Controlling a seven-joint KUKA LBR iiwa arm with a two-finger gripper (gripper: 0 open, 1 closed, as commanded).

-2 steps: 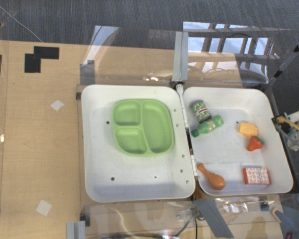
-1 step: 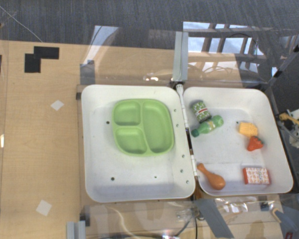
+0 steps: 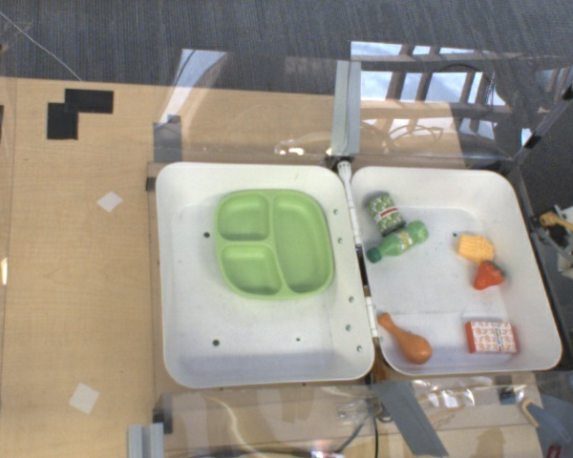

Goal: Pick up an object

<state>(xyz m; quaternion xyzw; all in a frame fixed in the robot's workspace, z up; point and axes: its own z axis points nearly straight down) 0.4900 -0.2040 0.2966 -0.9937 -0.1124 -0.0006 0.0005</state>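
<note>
Two bins are borne by the desk: left bin (image 3: pixel 186 351) w/ a green tray (image 3: pixel 272 243), right bin (image 3: pixel 525 256) w/ the small items. Bottle (image 3: pixel 398 241) and can (image 3: pixel 384 212) are crowded at the divider; drumstick (image 3: pixel 406 339), box (image 3: pixel 490 336), corn (image 3: pixel 475 248) and strawberry (image 3: pixel 488 276) lie apart. Hand state cannot be told. The box is best approached from above, as it is flat and unobstructed.
</note>
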